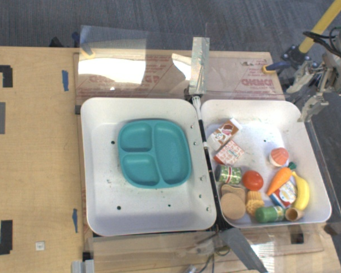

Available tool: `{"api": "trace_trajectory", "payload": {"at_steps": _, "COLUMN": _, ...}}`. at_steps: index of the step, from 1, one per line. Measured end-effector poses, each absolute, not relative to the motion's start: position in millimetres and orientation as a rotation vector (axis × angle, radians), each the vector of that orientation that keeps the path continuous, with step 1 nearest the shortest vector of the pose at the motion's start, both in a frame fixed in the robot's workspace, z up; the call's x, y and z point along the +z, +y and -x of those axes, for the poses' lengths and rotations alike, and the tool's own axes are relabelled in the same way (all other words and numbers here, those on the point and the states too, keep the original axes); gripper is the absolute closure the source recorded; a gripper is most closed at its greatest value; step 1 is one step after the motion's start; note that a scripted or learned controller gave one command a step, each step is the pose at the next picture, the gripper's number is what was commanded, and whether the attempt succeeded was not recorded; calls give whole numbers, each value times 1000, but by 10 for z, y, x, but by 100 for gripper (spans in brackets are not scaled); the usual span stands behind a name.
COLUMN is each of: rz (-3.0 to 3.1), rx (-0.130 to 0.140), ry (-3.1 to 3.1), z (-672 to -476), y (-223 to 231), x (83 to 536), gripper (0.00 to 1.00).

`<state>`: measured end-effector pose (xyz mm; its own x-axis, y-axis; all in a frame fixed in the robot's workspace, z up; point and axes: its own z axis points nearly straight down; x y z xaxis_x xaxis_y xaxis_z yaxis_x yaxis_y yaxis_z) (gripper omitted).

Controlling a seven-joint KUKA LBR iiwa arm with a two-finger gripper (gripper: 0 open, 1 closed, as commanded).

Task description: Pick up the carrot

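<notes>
In the camera view, the carrot [279, 179] lies in the right bin [256, 115], in the lower right part of it, and I take it as the landmark for all other places. It lies at a slant, its green top up and to the right, its orange point down and to the left. A yellow banana [302, 190] lies just beside it on the right, and a small packet with red print [286, 196] is directly below, touching or partly under it. A red tomato [252, 180] sits near its left, and a round pink and white piece [279, 156] is just above it. Further left are a green can [230, 174] and two small cartons [227, 144]. The toys are heaped loosely, so I judge they were simply dropped in, not arranged.

The gripper [315, 90] is well above and to the right of the carrot, outside the bin's far right corner, over the bench edge. At this size I cannot tell how it is set, and nothing is seen in it. I judge the arm waits aside so that the bins stay free for the camera.

Far to the left of the carrot, the left bin [96, 152] bears a teal divided plate [155, 153]. The pick is not yet begun; the close neighbours may disturb a grasp.
</notes>
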<state>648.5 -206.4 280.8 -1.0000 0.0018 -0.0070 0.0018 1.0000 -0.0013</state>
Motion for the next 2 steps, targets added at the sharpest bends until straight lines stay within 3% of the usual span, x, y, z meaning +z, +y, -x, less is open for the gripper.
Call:
{"api": "trace_trajectory", "payload": {"at_steps": 1, "rz": -2, "rx": 0, "ry": 3142, "z": -5598, "y": -2090, "x": 2144, "gripper": 0}}
{"api": "trace_trajectory", "payload": {"at_steps": 2, "rz": -157, "rx": -7, "ry": 3113, "z": -4975, "y": -1561, "x": 997, "gripper": 0}}
